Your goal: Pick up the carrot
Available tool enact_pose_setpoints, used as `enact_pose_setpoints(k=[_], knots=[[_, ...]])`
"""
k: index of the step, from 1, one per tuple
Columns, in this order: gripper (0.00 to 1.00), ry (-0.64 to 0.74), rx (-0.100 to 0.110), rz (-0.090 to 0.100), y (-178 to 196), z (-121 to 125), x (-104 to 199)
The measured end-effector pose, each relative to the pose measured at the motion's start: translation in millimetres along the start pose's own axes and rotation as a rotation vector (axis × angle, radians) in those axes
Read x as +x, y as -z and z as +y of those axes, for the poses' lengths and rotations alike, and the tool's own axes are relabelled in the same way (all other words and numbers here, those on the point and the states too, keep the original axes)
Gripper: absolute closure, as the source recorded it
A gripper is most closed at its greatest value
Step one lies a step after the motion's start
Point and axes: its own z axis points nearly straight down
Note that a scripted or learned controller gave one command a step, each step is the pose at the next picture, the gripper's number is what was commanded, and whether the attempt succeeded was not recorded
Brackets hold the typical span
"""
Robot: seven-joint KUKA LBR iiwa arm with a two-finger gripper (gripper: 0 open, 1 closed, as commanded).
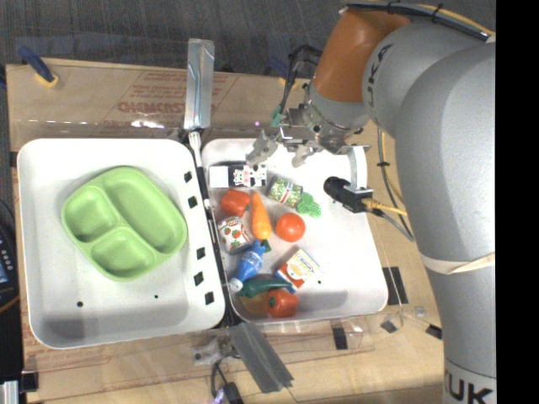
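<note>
1. The grey arm with the orange band came in from about 2 o'clock, and its two-finger gripper (282, 144) hung over the far edge of the right-hand shallow white bin (358, 251).
2. The fingers (258, 151) looked spread apart with nothing between them.
3. The small orange carrot (259, 215) lay in the right bin's left half, at roughly 6 o'clock from the gripper and well apart from it.
4. Packed around the carrot: a red tomato (290, 226) at its 3 o'clock, another red-orange round piece (234, 201) at its 10 o'clock, and a blue toy bottle (248, 267) at its 6 o'clock.
5. The left white bin (50, 310) held a light green divided plastic plate (124, 220).
6. Both bins sat on a brown cardboard-covered table (101, 91).
</note>
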Motion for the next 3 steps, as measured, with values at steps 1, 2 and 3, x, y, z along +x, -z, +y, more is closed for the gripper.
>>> enact_pose_setpoints(k=[1,2,3], knots=[[0.0,-0.09,-0.015,0.002,-77.9,-36.3,-4.8],[0.0,-0.172,-0.036,0.001,-89.4,-52.1,-18.3],[0.0,-0.221,-0.039,0.002,-90.4,-59.3,-9.1]])
